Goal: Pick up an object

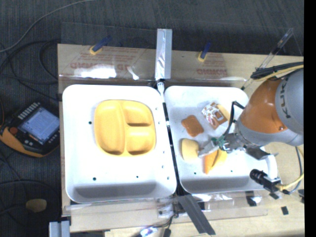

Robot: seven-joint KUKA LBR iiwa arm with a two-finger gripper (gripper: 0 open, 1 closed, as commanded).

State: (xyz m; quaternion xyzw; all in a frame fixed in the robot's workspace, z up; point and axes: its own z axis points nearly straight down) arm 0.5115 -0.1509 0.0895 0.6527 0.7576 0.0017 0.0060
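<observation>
My gripper (216,146) hovers low in the right white bin (237,177), between a pale yellow rounded block (188,149) and an orange wedge (211,161). I cannot tell its state (grasp step, I judge); next it must close squarely on one.

Yellow divided tray (125,127) in left bin (74,181); pendant (30,129) on floor

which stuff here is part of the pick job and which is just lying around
Job:
- gripper, low in the right bin
- pale yellow piece
- orange wedge
- brown piece
- red and white packet

Lying about:
- yellow divided tray in the left bin
- handheld controller on the floor
</observation>
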